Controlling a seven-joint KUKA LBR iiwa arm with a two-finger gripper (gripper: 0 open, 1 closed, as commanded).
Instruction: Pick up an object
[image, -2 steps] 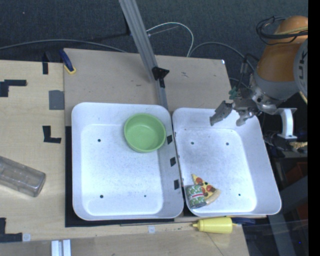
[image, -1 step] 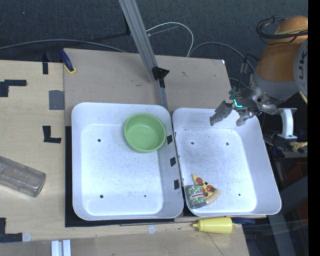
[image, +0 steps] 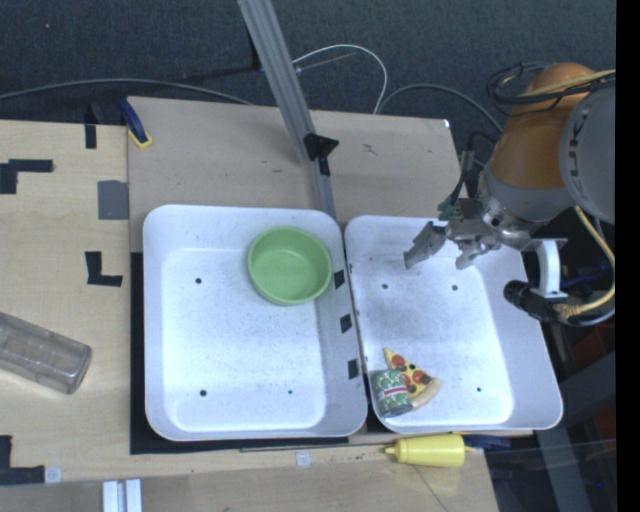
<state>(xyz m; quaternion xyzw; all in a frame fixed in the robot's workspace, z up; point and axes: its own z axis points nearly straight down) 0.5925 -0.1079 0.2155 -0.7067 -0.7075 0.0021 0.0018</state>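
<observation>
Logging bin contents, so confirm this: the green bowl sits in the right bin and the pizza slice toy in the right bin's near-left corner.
One part is wrong. The camera view shows the green bowl in the left bin, near its far right side, not the right one. The pizza slice toy does lie in the right bin's near-left corner.

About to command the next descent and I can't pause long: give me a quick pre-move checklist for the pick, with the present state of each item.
1. Gripper open: ok, fingers spread with nothing between them.
2. Target in the right bin: ok, the pizza slice toy lies near its front left corner.
3. Gripper over target: not ok, it hangs at the bin's far end, away from the toy.
4. Toy clear of the wall: cannot tell, it sits close to the divider.
5. Alternative target: ok, the green bowl sits upright in the left bin.
</observation>
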